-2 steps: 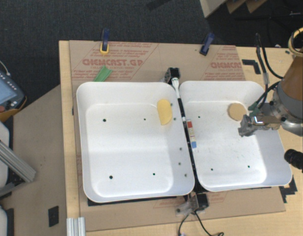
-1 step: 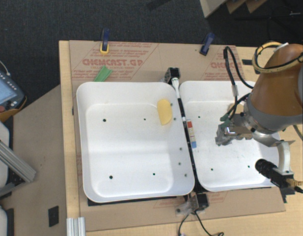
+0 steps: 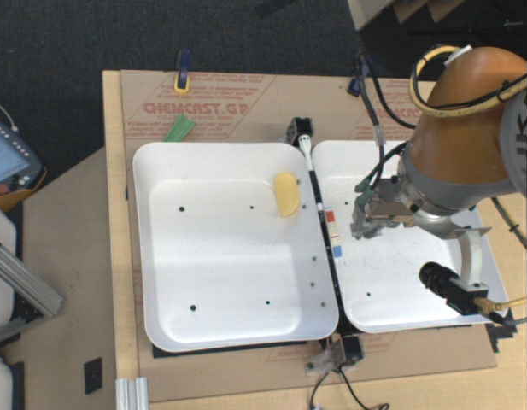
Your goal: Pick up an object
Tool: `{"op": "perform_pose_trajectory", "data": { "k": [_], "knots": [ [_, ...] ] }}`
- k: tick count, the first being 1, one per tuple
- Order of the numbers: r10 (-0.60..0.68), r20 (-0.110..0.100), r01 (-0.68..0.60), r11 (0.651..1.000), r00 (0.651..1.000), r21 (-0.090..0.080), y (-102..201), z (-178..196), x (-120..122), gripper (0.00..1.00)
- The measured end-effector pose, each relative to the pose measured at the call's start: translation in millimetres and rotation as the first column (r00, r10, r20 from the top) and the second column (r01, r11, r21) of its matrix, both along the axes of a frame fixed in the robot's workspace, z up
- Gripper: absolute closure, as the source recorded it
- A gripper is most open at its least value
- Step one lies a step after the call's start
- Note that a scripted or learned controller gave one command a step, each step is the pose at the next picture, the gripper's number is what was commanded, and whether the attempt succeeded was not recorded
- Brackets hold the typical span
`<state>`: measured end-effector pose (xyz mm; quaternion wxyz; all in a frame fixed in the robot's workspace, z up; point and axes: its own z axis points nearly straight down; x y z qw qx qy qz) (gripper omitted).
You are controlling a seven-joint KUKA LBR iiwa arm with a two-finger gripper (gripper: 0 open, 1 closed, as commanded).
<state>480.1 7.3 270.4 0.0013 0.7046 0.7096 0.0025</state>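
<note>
Camera view: left bin [image 3: 212, 263] holds one yellow object [image 3: 286, 195], on the far side of the divider [image 3: 319, 220] from the gripper [image 3: 363, 222], not touching it. Right bin [image 3: 391, 297]: small red-white-blue strip [image 3: 332, 231] at the divider-side wall, just beside the gripper. Gripper sits over the right bin; can't tell how far open or whether it holds anything

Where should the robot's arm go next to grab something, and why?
Probably a short slide toward the left bin, until the gripper hangs above the yellow piece. The gripper is over the right bin, while the yellow piece lies in the left bin, close to the wall between the bins. It likely has to be above the piece before coming down.
</note>
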Motion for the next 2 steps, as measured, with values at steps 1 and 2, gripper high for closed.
{"op": "perform_pose_trajectory", "data": {
  "k": [1,2],
  "knots": [
    [-0.006,-0.017,0.006,1.0,1.0,-0.001,18.9,-91.1,-3.0,1.0],
    [-0.015,-0.006,0.015,1.0,1.0,-0.004,-61.2,-85.8,-1.4,1.0]
  ]
}}
